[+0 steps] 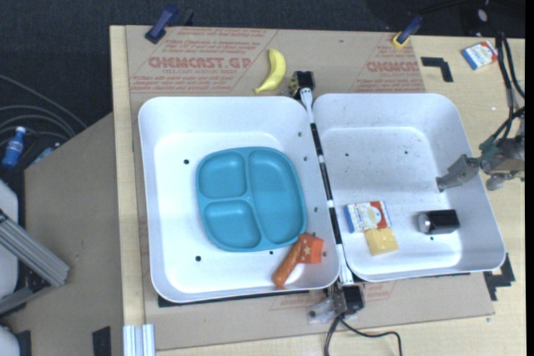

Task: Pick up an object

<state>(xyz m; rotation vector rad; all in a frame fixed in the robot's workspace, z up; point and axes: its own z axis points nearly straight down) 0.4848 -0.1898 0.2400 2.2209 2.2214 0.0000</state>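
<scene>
The right bin (392, 117) holds a small white, blue and orange box (367, 216), a yellow block (383, 241) touching its lower edge, and a black cylinder (439, 222) lying on its side. In the left bin (167, 129) lie a blue sectioned plate (249, 198) and an orange carrot-shaped toy (294, 261) with a red piece at its upper end. My gripper (465, 170) reaches in over the right bin's right rim, above the black cylinder and apart from it. Nothing shows in its grasp.
A yellow banana (271, 72) lies on the bench behind the bins, next to a black clip (302, 82) at the divider. Blue clamps (162, 24) stand at the back corners. A small blue and white card (480, 54) and cables sit at the far right.
</scene>
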